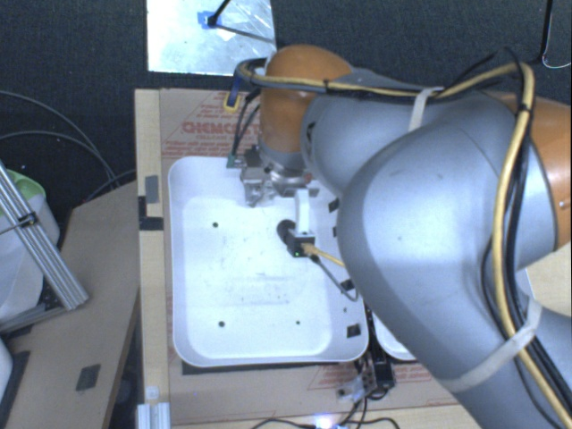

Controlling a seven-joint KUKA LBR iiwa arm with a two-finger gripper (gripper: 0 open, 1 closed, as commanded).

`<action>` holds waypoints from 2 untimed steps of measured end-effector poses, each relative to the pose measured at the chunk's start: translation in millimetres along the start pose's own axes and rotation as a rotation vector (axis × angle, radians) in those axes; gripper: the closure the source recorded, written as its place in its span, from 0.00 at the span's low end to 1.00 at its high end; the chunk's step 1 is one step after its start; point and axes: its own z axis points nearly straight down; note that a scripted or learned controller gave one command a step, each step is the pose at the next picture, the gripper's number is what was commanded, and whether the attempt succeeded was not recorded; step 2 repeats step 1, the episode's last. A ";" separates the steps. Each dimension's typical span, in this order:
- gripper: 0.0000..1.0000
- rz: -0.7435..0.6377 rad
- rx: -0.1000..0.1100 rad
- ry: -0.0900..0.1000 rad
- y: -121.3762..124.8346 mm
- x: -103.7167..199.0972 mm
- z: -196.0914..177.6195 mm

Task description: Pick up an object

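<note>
The gripper [256, 189] hung low over the far edge of the left bin [201, 329]; whether it was spread or closed could not be told. The pick looked undone. Any object probably lay in the right bin [391, 340], hidden beneath the arm [429, 204].

Grey arm [447, 239] reaching in from the right, orange wrist band [295, 96] just behind the gripper [256, 189], gripper pointing downward

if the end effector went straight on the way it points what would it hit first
Probably the bare floor of the white bin near its far wall, just below the end effector; depth is unclear from this slant.
</note>
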 end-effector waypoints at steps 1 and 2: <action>1.00 0.002 -0.002 -0.001 -0.2 -58.5 -52.5; 1.00 0.002 -0.002 -0.001 -0.2 -58.5 -52.5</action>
